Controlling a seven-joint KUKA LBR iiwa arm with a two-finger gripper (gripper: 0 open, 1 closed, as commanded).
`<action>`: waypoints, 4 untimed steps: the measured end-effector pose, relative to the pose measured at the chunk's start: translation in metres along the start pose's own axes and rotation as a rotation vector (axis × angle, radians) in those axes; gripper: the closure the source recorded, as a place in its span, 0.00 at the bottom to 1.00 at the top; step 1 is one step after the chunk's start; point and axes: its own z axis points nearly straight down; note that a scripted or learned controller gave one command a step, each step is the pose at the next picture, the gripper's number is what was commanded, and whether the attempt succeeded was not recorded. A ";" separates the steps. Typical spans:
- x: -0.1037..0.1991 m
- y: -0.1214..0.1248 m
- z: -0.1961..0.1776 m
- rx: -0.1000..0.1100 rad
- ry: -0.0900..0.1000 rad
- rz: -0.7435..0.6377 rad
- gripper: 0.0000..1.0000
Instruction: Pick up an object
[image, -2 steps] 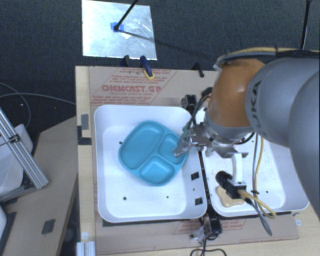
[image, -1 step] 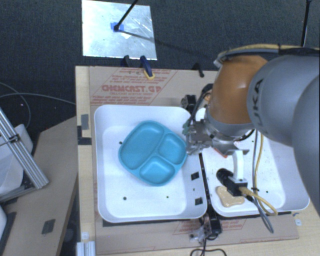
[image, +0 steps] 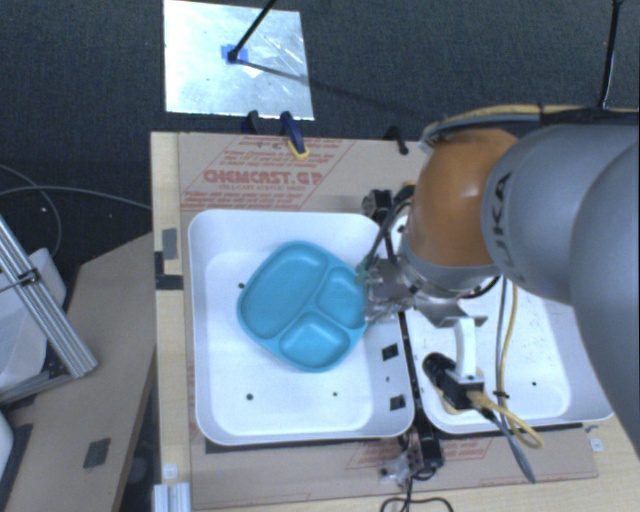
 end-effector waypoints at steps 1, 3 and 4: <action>0.056 0.029 -0.127 -0.013 0.004 -0.006 1.00; 0.139 -0.030 -0.157 0.008 0.000 -0.009 1.00; 0.134 -0.026 -0.172 -0.002 0.001 -0.007 1.00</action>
